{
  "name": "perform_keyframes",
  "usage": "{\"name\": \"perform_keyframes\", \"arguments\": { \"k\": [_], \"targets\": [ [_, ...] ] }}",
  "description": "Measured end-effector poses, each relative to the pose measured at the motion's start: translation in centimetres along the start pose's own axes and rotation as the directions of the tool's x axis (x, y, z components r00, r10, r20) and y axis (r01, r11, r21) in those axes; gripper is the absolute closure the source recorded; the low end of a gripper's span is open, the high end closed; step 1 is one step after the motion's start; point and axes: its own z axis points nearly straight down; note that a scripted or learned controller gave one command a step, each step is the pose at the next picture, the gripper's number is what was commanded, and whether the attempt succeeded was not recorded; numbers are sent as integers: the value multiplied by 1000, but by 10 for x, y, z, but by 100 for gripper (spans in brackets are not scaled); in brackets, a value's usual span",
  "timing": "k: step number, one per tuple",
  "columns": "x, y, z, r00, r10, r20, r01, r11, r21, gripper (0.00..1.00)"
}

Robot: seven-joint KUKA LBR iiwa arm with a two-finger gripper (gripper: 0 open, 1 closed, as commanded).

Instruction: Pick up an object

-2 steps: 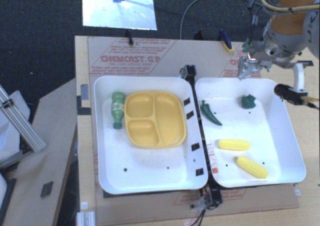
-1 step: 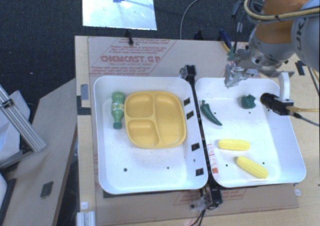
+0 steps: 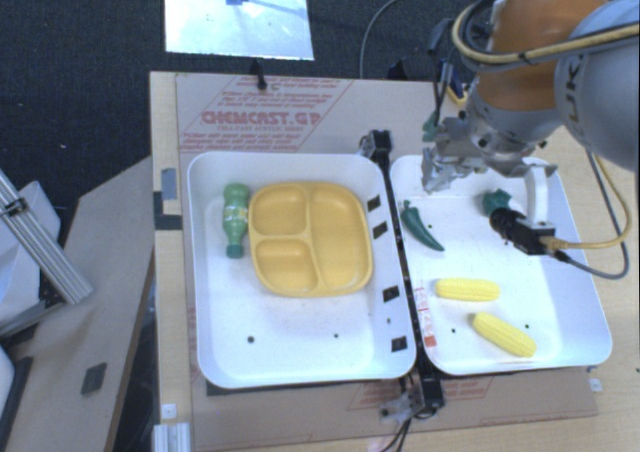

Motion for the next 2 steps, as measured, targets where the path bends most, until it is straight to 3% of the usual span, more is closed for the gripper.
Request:
{"name": "perform_keyframes", "arguments": {
  "k": [1, 2],
  "targets": [
    [43, -23, 7, 1000, 0, 0, 0, 1000, 1, 100],
    [92, -28, 11, 1000, -1, 0, 1, 1000, -1, 100]
  ]
}}
